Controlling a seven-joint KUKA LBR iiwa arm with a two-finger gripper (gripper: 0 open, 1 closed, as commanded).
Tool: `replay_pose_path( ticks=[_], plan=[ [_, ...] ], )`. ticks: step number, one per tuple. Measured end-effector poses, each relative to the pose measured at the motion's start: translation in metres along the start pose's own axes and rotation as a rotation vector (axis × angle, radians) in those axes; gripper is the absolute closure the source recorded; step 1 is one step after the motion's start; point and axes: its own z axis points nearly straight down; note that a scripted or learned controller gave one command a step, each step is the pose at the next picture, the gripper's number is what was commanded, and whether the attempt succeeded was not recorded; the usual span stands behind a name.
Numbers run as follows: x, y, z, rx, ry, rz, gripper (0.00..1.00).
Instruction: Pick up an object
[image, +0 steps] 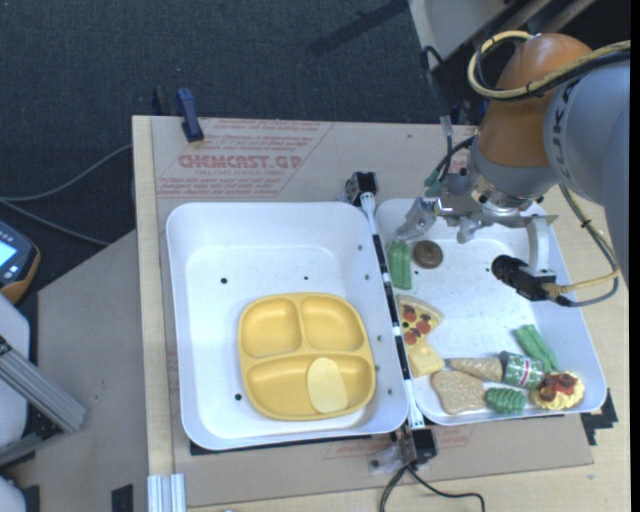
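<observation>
Gripper (437, 222): jaws spread wide, holding nothing.
Brown round piece (428, 254): just below the fingertips.
Green piece (400, 265): beside it, lower left.

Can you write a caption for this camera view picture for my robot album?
Gripper above the right bin of toy food; yellow tray in the left bin.

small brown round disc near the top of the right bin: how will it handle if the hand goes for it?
The small brown round disc looks like rigid toy food, so probably stiff and light. It lies flat, so likely won't roll, but its low profile may let fingers slide over it. The green piece close beside it could get nudged.
</observation>
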Motion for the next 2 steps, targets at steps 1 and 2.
replay_pose_path(
  ticks=[1, 2],
  plan=[
    [-0.069, -0.088, 0.057, 0.023, -0.001, 0.021, 0.00],
    [-0.006, 0.016, 0.000, -0.002, -0.002, 0.004, 0.00]
  ],
)
